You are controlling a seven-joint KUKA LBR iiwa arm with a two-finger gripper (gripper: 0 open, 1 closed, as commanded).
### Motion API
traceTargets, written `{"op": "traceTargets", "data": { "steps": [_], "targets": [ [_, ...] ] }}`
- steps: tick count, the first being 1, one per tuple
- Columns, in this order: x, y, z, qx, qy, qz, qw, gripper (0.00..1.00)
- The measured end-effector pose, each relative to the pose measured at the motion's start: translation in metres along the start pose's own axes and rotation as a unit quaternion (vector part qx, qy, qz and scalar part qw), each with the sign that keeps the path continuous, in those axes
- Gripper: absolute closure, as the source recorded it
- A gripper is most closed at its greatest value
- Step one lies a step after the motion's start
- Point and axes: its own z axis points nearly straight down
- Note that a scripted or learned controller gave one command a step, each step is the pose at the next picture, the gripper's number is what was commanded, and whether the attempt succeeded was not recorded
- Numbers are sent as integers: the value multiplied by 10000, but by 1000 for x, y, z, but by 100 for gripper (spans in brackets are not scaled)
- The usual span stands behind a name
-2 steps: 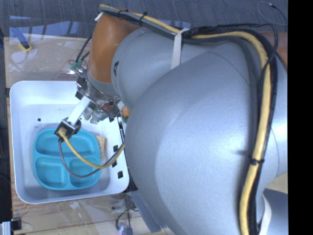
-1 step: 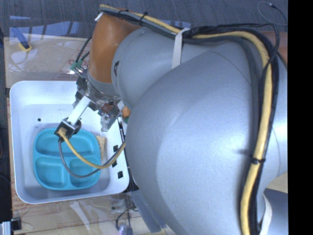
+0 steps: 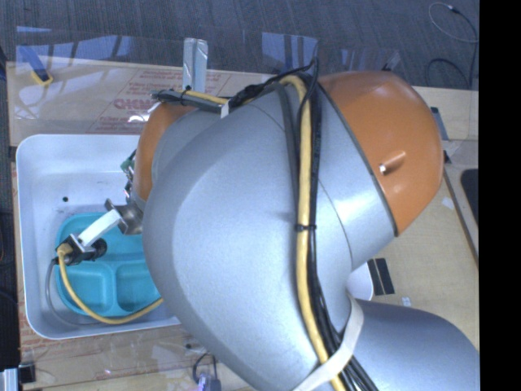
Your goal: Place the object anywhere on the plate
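Note:
A blue plate (image 3: pixel 98 279) with divided compartments lies in the front part of the left white bin (image 3: pixel 49 169). My arm (image 3: pixel 269 218) fills the middle of the camera view and hides the right side of the plate and of the bin. My gripper (image 3: pixel 122 216) shows as a bit of grey metal at the arm's left edge, just above the plate's far corner. A white fitting with a black end (image 3: pixel 85 241) sticks out from it over the plate. A yellow cable (image 3: pixel 77 304) loops across the plate's front. A small green bit (image 3: pixel 128 166) peeks out beside the arm.
The left bin's back-left floor (image 3: pixel 65 177) is bare white. Behind the bins lie brown cardboard (image 3: pixel 106 96) and a short grey upright post (image 3: pixel 194 63). The orange band (image 3: pixel 383 153) and the arm body cover the right bin.

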Motion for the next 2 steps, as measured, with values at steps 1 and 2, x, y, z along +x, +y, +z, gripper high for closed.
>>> {"op": "traceTargets", "data": {
  "steps": [1, 2],
  "targets": [
    [55, -42, 10, -14, 13, -957, 9954, 0],
    [-16, 8, 12, 25, 31, 250, 9997, 0]
  ]
}}
